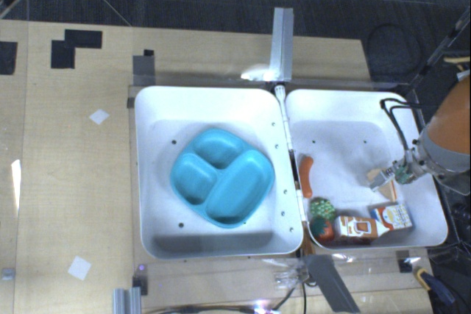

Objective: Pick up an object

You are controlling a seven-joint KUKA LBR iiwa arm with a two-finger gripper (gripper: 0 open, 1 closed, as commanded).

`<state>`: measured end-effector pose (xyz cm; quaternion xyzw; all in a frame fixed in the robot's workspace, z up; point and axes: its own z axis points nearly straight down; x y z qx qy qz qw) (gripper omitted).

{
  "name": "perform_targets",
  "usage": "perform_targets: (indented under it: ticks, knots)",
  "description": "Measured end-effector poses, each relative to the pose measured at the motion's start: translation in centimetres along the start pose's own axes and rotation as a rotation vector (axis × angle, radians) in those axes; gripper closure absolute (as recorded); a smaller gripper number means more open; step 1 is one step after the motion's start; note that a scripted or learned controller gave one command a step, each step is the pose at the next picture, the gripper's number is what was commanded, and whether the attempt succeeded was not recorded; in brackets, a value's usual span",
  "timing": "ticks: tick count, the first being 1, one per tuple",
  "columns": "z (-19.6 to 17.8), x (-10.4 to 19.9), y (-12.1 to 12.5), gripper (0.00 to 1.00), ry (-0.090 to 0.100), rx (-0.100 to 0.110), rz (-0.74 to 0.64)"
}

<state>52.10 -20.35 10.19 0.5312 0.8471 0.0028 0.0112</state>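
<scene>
Fingers (380, 179) hover above white bin (346, 114) on wooden bench (66, 180).

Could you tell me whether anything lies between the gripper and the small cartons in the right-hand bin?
Nothing visible does. The two-finger gripper hangs over bare white floor of the right bin, with the small white and orange carton just below it in the view and the orange juice carton beside that.
</scene>
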Motion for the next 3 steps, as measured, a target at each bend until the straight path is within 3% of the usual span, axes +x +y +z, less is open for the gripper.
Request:
perform_targets:
  ticks: [1, 2, 3]
  knots:
    - [-8.2, 6.0, 5.2, 1.0, 0.012, 0.012, 0.149]
    - [-10.7, 11.9, 5.8, 1.0, 0.012, 0.014, 0.223]
    - [-14.2, 11.6, 10.3, 1.0, 0.01, 0.018, 0.539]
